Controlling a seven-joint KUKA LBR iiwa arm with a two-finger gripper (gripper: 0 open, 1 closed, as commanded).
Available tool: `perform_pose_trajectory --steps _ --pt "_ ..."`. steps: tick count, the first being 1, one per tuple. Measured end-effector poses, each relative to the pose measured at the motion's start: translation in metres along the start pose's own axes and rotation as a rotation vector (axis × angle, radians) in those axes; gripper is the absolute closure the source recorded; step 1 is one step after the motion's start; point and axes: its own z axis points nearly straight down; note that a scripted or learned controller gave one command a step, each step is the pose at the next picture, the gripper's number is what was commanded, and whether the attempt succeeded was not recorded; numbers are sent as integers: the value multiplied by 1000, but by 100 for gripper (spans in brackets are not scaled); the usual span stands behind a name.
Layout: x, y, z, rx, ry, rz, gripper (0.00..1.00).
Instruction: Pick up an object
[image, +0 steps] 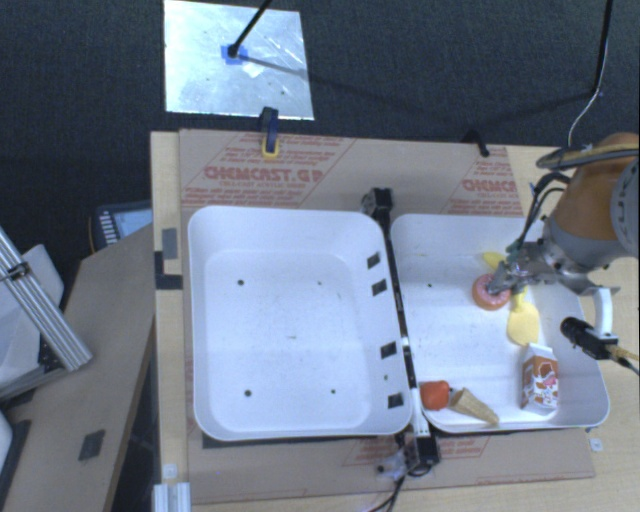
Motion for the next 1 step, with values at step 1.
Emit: perform_pose_trajectory --steps 1 --pt "-11 -46 -24 13 1 -2 100"
